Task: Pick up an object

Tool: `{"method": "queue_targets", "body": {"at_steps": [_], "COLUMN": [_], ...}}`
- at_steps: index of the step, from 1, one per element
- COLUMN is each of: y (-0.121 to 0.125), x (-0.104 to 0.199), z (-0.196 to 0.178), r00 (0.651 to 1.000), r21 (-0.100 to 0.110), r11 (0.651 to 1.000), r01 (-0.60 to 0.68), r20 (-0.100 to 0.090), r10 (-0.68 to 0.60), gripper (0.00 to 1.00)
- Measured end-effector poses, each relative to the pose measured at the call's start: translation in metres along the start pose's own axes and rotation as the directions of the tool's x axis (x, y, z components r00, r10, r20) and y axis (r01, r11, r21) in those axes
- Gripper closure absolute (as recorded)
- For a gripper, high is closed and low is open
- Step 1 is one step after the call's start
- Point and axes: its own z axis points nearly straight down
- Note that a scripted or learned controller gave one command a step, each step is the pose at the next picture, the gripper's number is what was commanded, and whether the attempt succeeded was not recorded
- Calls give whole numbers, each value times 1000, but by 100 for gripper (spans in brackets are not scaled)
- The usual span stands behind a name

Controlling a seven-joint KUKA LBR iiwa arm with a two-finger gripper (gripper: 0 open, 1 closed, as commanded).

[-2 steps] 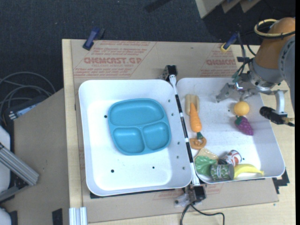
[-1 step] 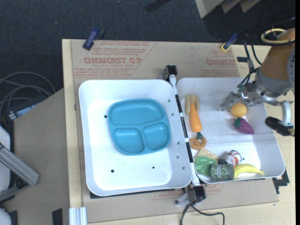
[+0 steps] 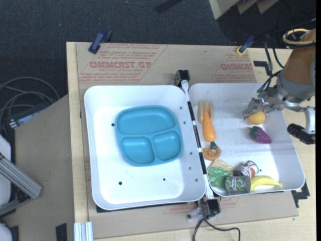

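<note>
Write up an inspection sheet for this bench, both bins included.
Surface: wooden bench bearing left bin and right bin side by side.
Job's things: right bin holds lemon, purple grapes, carrot, banana, can.
Clutter: blue divided plate in left bin.
Grippers: gripper low over the lemon; no grasp confirmed.
Cables: coiled cables on floor at left.
Surroundings: dark carpet, blue clamp at the bench's far edge.
</note>
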Motion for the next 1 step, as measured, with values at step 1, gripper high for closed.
{"method": "queue_targets", "body": {"at_steps": [1], "y": [35], "x": [61], "z": [5], "r00": [1000], "r21": [1], "r11": [1000], "r01": [0], "r20": [0], "r10": [0], "gripper": [100]}}
